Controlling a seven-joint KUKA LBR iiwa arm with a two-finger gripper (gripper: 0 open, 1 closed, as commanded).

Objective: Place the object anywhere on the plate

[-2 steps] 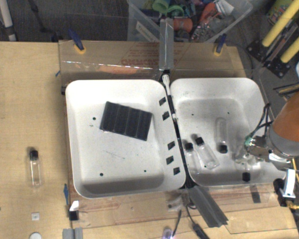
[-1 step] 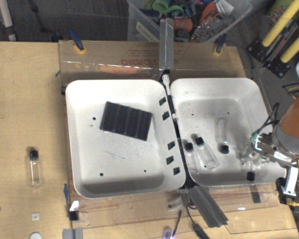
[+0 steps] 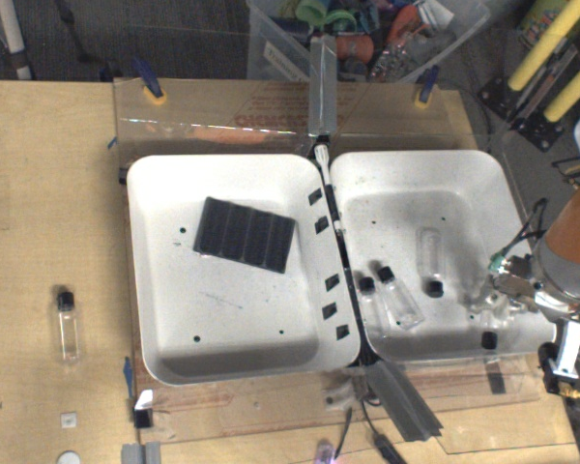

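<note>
A black ribbed rectangular plate (image 3: 245, 235) lies flat in the left bin (image 3: 164, 346), a little left of the divider. Two clear vials with black caps lie in the right bin (image 3: 464, 177): one vial (image 3: 400, 301) near the divider, the other vial (image 3: 430, 259) further right and standing more along the bin. My gripper (image 3: 485, 298) hangs over the right bin's right side, right of both vials and apart from them. Nothing shows in its grasp.
A third clear vial (image 3: 68, 324) lies on the wooden bench left of the bins. A tub of colourful items (image 3: 367, 13) stands behind the bins. A small black piece (image 3: 489, 339) sits at the right bin's front rim.
</note>
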